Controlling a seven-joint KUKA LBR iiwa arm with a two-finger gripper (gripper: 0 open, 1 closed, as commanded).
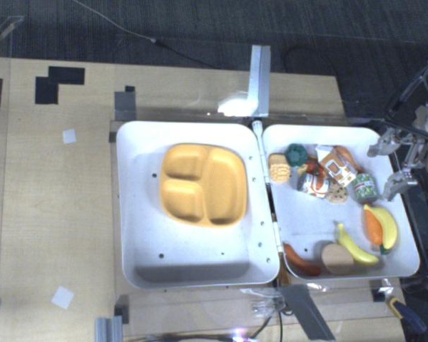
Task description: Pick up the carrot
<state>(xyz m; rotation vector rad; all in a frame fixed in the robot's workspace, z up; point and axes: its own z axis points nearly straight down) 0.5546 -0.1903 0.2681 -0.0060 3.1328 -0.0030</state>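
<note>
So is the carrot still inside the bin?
Yes, inside. The carrot lies flat in the right bin, beside a banana, near the right wall.

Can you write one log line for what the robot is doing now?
gripper: over right bin's right edge | carrot: lying in bin beside banana, not held | plate: left bin

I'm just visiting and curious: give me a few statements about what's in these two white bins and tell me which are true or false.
1. The yellow divided plastic plate lies in the left white bin. True.
2. The small orange carrot lies in the left bin. False: it is in the right white bin, beside a yellow banana.
3. The right bin holds two bananas. True: a second yellow banana lies nearer the front.
4. The carrot sits on the plate. False: it lies on the bin floor.
5. The gripper is at the right bin's right edge. True.
</note>
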